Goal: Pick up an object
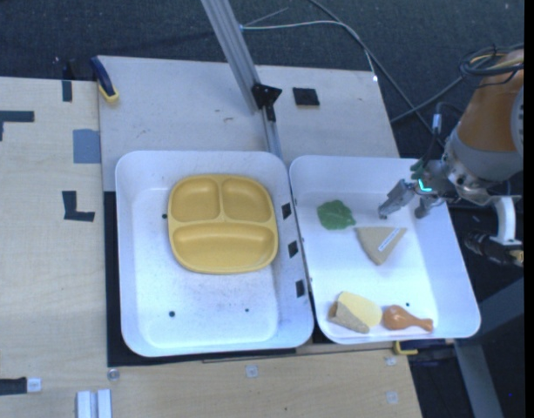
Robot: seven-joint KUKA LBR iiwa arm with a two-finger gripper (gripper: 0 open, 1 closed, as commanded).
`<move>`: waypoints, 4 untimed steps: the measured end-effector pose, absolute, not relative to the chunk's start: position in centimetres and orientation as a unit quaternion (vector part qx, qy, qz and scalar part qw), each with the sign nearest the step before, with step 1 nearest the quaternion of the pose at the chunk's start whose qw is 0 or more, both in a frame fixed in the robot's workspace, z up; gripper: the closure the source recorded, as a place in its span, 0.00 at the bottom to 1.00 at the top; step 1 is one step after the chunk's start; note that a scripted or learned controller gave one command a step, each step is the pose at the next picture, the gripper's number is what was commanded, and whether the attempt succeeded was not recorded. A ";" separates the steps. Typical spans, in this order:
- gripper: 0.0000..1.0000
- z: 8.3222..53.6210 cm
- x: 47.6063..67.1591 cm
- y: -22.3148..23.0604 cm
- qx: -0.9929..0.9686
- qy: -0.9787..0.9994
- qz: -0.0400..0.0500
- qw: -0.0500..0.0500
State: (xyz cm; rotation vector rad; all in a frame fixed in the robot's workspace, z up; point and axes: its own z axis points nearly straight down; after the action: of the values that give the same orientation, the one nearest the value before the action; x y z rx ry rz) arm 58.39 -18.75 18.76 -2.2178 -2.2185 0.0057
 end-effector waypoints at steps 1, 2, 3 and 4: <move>0.00 19.0 58.5 -18.7 -0.707 -0.708 0.001 0.000; 0.00 13.8 57.5 -18.4 -0.707 -0.707 0.002 0.002; 0.00 8.5 57.4 -18.3 -0.707 -0.708 0.001 -0.001; 1.00 9.8 57.5 -18.3 -0.706 -0.708 0.001 -0.001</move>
State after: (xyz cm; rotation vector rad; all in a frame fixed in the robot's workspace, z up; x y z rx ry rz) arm 57.52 -18.30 9.83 -2.2199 -2.2252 0.0017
